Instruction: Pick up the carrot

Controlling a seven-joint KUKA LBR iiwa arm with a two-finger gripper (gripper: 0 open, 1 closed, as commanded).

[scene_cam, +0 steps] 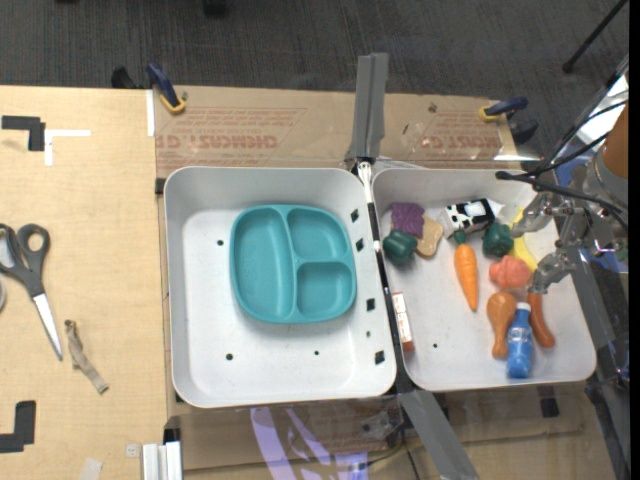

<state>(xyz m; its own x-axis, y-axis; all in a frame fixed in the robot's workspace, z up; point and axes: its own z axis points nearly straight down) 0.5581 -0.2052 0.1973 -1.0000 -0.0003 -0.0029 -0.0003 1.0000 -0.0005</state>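
The carrot (467,276), orange with a green top, lies lengthwise in the middle of the right bin (440,363), its tip toward the front. My gripper (541,241) hangs over the bin's right side, above and right of the carrot and apart from it. Its two metal fingers (533,214) stand spread, with nothing between them. A salmon-coloured toy (508,273) and a yellow piece (525,254) lie between the gripper and the carrot.
Around the carrot lie a green pepper (399,248), purple grapes (406,216), a tan biscuit (431,236), a cow toy (470,213), a drumstick (499,320), a blue bottle (518,348) and a sausage (542,322). The left bin (200,358) holds a teal divided plate (295,263). Scissors (32,280) lie far left.
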